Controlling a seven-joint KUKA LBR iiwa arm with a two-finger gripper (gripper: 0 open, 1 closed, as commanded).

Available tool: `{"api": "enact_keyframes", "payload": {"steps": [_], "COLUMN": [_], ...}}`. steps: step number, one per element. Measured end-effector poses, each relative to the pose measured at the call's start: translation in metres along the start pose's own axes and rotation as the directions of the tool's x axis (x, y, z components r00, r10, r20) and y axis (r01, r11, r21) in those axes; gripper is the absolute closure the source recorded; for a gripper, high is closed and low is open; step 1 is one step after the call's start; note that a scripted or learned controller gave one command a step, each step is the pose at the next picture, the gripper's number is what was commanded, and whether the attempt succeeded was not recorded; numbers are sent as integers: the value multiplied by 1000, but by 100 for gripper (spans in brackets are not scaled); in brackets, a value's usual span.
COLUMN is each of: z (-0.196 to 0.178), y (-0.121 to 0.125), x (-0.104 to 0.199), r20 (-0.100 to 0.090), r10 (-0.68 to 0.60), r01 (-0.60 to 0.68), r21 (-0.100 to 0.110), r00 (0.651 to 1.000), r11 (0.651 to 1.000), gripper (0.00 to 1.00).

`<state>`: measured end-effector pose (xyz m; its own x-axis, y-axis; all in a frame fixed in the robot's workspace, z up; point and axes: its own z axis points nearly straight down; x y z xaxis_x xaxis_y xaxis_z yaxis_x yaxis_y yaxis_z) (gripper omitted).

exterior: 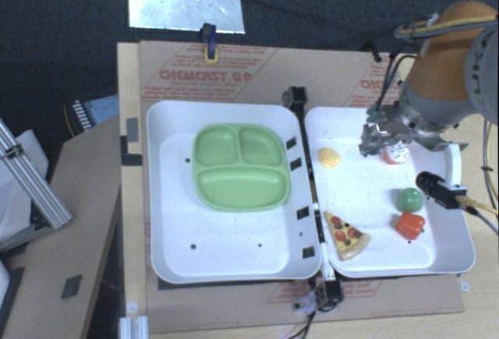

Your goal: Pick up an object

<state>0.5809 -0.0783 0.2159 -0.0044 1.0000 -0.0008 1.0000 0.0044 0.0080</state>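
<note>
The right bin (pixel 366 197) holds a small yellow object (pixel 330 157), a pizza slice toy (pixel 347 234), a green ball-like object (pixel 409 199), a red-orange object (pixel 411 226) and a white object with red spots (pixel 397 153). My gripper (pixel 376 140) hangs low over the bin's far side, just left of the white spotted object and to the right of the yellow one. Nothing shows between its tips.
The left bin (pixel 168 244) holds a green divided plate (pixel 239 167). Black clips line the ridge between the bins (pixel 308 174). A black cable fitting (pixel 438 189) hangs over the right bin next to the green object. The arm's grey and orange body (pixel 456 57) covers the bench's far right corner.
</note>
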Motion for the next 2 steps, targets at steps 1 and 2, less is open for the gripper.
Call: {"api": "enact_keyframes", "payload": {"steps": [1,2], "z": [-63,-62], "y": [3,-7], "x": [-2,47], "r20": [1,-1], "r10": [0,-4], "r01": [0,4], "r21": [-1,6], "r00": [1000,1000], "r11": [1000,1000], "gripper": [100,100]}}
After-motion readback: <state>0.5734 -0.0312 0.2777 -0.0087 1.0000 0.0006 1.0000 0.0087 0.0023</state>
